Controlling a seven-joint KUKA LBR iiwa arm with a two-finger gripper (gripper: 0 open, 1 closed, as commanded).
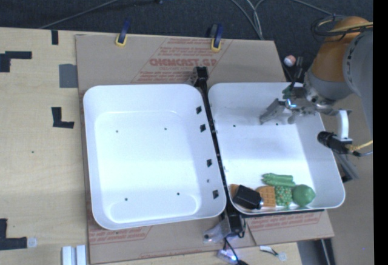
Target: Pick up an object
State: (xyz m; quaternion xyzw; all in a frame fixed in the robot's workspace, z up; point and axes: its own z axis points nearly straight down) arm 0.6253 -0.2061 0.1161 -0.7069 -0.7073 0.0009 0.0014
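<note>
— Over at nine o'clock, what's there?
— Left bin (pixel 97 113), white, nothing to grab in it.
— Right bin (pixel 242 95)?
— Stuff bunched at its six o'clock edge: black block (pixel 247 197), orange piece (pixel 266 196), green pod (pixel 277 179) on top, green ball (pixel 303 194) at the right end. All touching or just beside each other.
— Gripper (pixel 276 111)?
— At twelve o'clock of the right bin, well apart from the pile, above bare floor. Fingers look spread, nothing between them. Arm (pixel 334 60) enters from three o'clock.
</note>
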